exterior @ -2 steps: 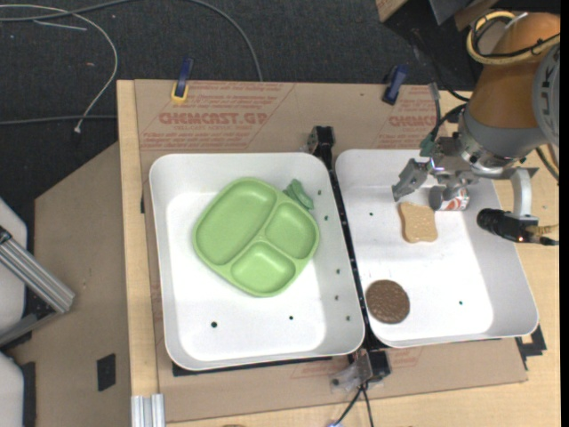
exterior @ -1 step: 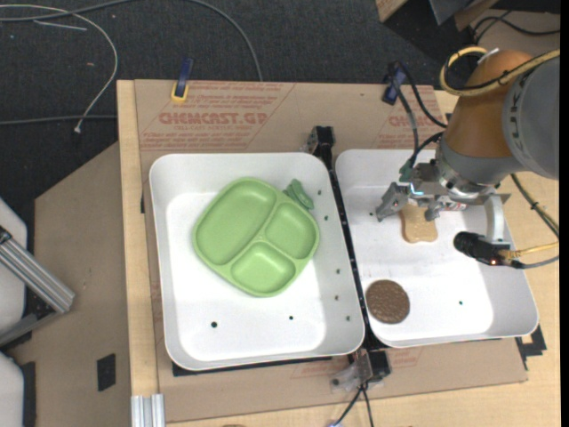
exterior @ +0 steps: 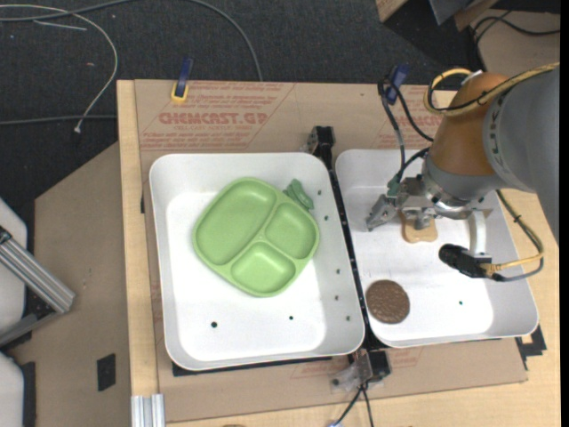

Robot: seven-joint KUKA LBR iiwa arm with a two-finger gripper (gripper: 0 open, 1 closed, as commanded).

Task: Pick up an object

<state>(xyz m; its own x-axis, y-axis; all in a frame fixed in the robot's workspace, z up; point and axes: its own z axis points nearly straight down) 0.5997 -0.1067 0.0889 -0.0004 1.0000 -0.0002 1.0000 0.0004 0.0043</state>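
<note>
Hovering my gripper (exterior: 418,210) low in the right bin (exterior: 507,318), directly over a tan block (exterior: 420,231) (likely target); jaws' spread I cannot tell from here.

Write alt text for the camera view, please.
A grey robot arm's hand hangs over a tan object in the right bin, near a brown disc. The left bin holds a green divided plate.

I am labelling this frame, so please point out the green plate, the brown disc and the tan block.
green plate (exterior: 256,235): camera view, on the ridge between its compartments.
brown disc (exterior: 388,301): camera view, on the middle of its top face.
tan block (exterior: 420,230): camera view, on its visible top, below the arm's wrist.
</note>
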